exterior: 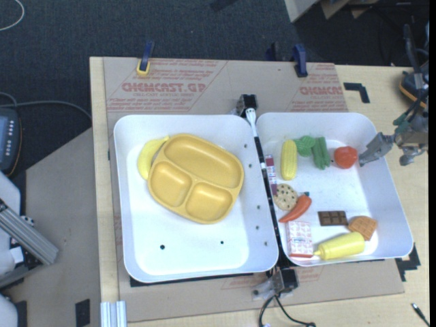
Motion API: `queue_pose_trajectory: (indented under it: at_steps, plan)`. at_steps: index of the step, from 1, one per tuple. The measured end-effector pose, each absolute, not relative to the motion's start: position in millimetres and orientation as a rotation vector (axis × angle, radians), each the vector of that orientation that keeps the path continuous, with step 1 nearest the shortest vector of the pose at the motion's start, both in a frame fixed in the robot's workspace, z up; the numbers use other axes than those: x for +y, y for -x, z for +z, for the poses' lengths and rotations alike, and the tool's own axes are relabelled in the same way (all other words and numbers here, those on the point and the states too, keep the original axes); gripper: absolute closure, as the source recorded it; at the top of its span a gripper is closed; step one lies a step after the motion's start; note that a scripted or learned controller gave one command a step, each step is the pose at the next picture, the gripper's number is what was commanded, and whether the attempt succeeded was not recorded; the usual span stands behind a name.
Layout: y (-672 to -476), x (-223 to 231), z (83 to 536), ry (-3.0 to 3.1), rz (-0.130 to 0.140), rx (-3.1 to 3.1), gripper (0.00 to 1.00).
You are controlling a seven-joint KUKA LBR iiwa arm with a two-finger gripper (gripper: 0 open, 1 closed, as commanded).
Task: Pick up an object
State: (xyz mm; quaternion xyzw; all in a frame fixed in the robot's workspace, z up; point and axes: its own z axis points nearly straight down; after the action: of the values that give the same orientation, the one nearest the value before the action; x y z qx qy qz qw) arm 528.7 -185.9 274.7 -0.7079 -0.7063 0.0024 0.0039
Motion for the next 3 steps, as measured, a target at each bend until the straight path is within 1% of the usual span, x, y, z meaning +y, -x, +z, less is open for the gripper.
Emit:
queue_pose_trajectory:
  at_steps: [1,2,3]
  plan:
    - [-530.4,-186,279,2.221,0.000,-2.222,0.00]
    - [-534.3,-185,216,2.217,0.004,-2.217,0.00]
    - [-535.5,-176,171,2.217,0.003,-2.218,0.00]
